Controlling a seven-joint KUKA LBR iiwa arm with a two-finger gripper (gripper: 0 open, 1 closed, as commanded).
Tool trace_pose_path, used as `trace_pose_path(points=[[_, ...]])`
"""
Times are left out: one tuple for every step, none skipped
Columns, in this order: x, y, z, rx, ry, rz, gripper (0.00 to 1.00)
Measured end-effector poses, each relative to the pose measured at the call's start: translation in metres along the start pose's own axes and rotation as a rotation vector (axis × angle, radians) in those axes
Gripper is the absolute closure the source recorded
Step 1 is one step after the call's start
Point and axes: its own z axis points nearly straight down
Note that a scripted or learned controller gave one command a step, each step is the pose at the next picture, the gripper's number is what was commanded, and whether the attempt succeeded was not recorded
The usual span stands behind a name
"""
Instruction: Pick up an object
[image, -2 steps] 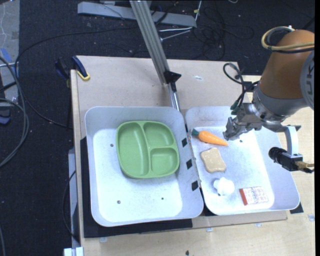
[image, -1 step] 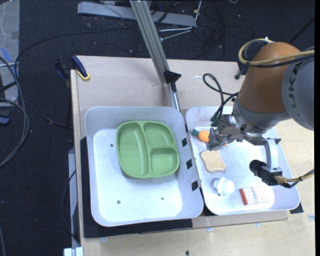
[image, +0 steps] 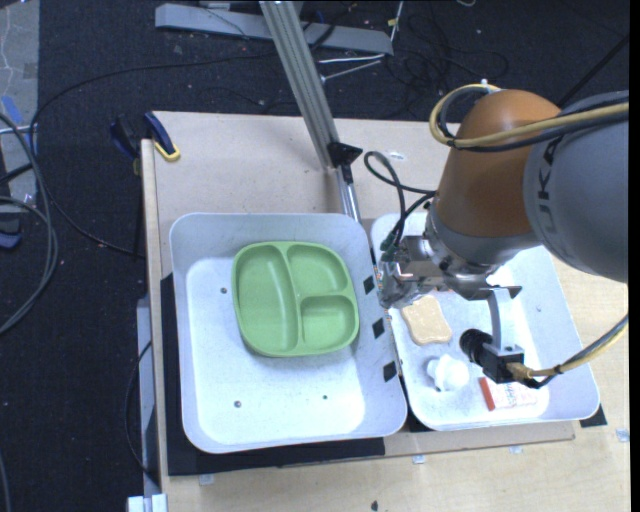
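Two white bins sit side by side on the surface (image: 250, 160). Left bin (image: 200, 400) carries a green divided plate (image: 296, 298), three compartments, nothing in them. Right bin (image: 560, 310) carries the likely targets: a tan, toast-shaped piece (image: 428, 322) near its left wall, a small white lump (image: 447, 373) just below that, & a red-and-white packet (image: 510, 397) toward the near edge, w/ a dark bit of arm hardware (image: 490, 350) & cable overlapping it.

Arm (image: 520, 190) reaches in from the right, w/ its orange band over the right bin. Pincer (image: 397, 280) hangs low at the right bin's left wall, just above-left of the toast piece, close to it. Can't tell from this slant whether it is spread or clenched; the wrist body hides too much. Nothing seen between its tips, so no grasp claimed.

Step in hand, as I judge it: lining up for a descent onto sth in the right bin, most likely the toast piece since it's nearest.

To do it well:
- Shift a touch toward the bin's middle first, so the tips straddle the toast piece & not the bin wall.
- Approach straight down; the piece looks flat, so the tips need to reach the bin floor either side of it or they'll skate over the top.
- Close across the narrower width.
- Watch the white lump, it's near enough to get nudged.
- Lift slowly & check the piece comes up w/ it.
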Motion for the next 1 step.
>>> trace_pose_path(points=[[0.0433, -0.0108, 0.0061, 0.001, 0.0, 0.0, 1.0]])
